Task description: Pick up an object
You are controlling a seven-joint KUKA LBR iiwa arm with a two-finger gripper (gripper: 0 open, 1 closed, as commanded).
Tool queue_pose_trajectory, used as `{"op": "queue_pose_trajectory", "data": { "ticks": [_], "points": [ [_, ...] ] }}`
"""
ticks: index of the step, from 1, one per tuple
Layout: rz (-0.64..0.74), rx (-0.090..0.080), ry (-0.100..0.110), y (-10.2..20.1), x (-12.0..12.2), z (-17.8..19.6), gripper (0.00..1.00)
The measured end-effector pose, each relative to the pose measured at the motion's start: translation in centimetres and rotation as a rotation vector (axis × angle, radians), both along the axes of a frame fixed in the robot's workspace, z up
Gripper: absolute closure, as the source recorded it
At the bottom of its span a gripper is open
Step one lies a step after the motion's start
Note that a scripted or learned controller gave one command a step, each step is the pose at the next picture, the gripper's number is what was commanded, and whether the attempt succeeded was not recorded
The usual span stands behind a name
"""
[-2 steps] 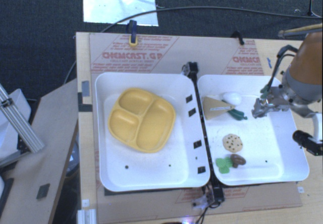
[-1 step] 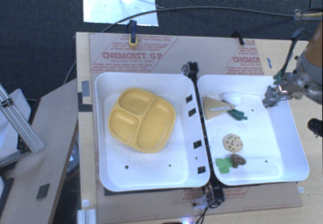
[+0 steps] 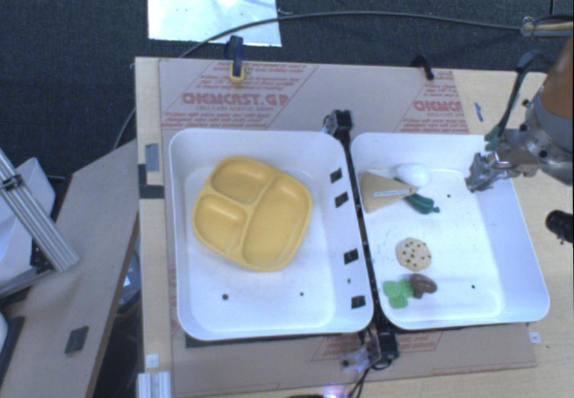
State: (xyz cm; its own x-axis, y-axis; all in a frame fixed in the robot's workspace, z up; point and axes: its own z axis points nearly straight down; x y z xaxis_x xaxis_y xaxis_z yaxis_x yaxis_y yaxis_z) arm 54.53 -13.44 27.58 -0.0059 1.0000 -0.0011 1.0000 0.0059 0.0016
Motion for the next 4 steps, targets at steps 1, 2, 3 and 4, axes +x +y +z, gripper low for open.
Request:
{"op": "queue_pose_trajectory", "data": {
  "ticks": [1, 2, 3, 4],
  "points": [
    [0.003, 0.002, 0.003, 4.7, -0.8, -2.1, 1.0],
    [0.003, 0.003, 0.003, 9.6, -1.9, -3.9, 1.0],
    [0.003, 0.003, 0.005, 14.7, -3.9, -4.8, 1.0],
    [0.004, 0.003, 0.004, 19.5, -5.2, -5.6, 1.0]
  ]
}}
